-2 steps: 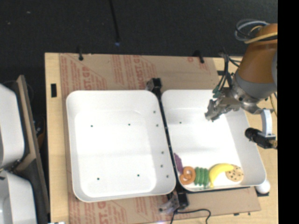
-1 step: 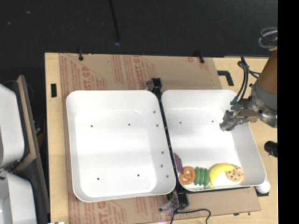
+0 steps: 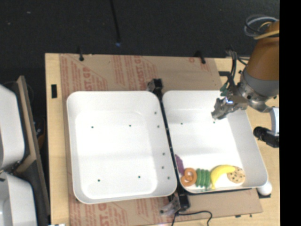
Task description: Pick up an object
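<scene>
Several small objects lie along the near edge of the right bin (image 3: pixel 207 135): an orange ring-shaped pretzel (image 3: pixel 189 177), a green ridged piece (image 3: pixel 203 178), a yellow banana (image 3: pixel 221 172), a tan cookie (image 3: pixel 235 175) and a thin purple piece (image 3: pixel 179 163) near the bin's left wall. My gripper (image 3: pixel 220 109) hangs over the far right part of that bin, well away from the objects. Nothing shows between its fingers.
The left bin (image 3: pixel 117 145) stands beside the right one, with a black clip (image 3: pixel 155 85) at the far end of the seam between them. Both rest on a cardboard sheet (image 3: pixel 113 72) on the bench. Another white container (image 3: pixel 9 126) sits at the far left.
</scene>
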Robot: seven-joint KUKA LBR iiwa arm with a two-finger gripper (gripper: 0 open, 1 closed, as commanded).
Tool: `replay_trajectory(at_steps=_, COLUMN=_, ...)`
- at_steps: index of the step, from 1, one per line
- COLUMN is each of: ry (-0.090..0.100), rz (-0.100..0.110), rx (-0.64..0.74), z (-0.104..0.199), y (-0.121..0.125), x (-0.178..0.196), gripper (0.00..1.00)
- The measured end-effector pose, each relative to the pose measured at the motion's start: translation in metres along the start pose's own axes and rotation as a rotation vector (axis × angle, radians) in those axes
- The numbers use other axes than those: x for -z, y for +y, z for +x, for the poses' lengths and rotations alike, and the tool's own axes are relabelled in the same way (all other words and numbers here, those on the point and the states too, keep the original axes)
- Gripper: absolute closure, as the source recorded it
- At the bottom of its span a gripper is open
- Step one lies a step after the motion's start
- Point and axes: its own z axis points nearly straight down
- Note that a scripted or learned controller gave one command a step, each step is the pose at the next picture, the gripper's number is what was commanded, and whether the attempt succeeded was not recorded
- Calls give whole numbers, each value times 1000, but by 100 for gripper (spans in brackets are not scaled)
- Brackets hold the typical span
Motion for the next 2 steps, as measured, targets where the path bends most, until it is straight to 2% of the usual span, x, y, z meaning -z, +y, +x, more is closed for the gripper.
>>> replay_trajectory(at_steps=1, ry=0, rz=0, rx=0, z=6, y=64, x=-10, gripper=100)
replay_trajectory(at_steps=2, ry=-1, rz=-1, rx=-3, z=2, y=31, x=-3, gripper=100)
